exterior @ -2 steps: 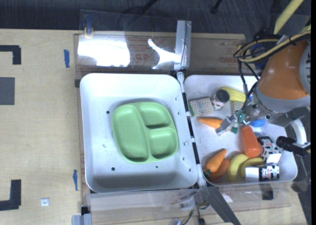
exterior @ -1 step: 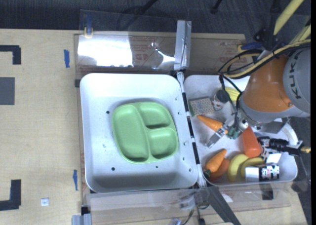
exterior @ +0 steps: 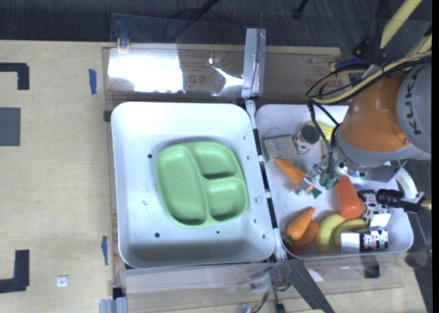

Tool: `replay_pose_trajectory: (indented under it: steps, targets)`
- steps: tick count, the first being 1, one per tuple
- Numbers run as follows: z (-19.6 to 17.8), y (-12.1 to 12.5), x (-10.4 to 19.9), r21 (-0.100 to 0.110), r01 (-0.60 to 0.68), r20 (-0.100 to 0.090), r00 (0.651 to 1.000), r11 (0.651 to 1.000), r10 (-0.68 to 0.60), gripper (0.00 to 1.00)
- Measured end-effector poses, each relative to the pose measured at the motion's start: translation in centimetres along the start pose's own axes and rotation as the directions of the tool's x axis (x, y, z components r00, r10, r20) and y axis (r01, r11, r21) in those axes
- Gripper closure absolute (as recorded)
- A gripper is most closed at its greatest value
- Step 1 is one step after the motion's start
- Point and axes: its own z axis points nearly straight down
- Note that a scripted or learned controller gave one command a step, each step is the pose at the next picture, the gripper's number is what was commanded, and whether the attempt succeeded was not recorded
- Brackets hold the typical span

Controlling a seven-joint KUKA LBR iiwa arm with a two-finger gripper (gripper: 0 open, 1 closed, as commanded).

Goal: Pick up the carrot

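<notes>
Starts at the left with a shallow white plastic bin (exterior: 130,167). Carries one pale green moulded plate (exterior: 199,181) with three compartments, flat on the middle of the floor, well apart from the work and likely no part of this pick.

Moves on to the second shallow white bin (exterior: 405,236), crowded, so little free room around anything. Near the left wall, toward the far edge: one small speckled square pad (exterior: 278,147). Just nearer than that: one orange tapered plastic carrot (exterior: 288,169), lying flat, point toward the left wall, thick end toward the bin's middle. At the near left corner: one rounder orange toy vegetable (exterior: 302,224) with a green tip, easily mistaken for the target. By the far edge: one small round can (exterior: 306,138).

Then the grey metal two-finger gripper (exterior: 312,182), low at the carrot's thick end, touching or just beside it, probably lined up there for the widest purchase. Cannot tell whether spread or pinched, nor whether anything is gripped.

Further right: one yellow banana (exterior: 339,226) along the near edge, one red-orange rounded block (exterior: 348,198), one black-and-white bottle (exterior: 367,240) on its side. Counts two bins, one carrot.
</notes>
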Motion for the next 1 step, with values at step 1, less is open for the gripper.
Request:
replay_pose_trajectory:
  steps: [1]
  targets:
    - [-14.72,10.6,1.3,0.007,0.04,-0.006,0.999,0.999,-0.04,1.0]
